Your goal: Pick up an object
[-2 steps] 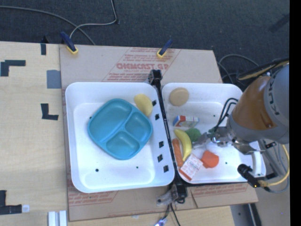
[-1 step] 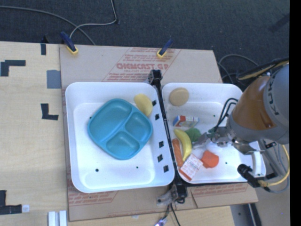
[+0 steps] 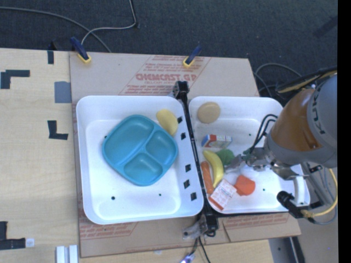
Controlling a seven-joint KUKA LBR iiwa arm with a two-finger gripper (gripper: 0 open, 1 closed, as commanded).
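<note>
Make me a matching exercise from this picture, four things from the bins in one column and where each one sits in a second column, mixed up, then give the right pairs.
Things:
1. blue plate
2. lemon
3. tan round thing
4. banana

Places:
A. right bin, far corner by the divider
B. left bin, middle
C. right bin, beside the carrot
D. left bin, at the plate's far right edge

Pairs: 1-B, 2-D, 3-A, 4-C
</note>
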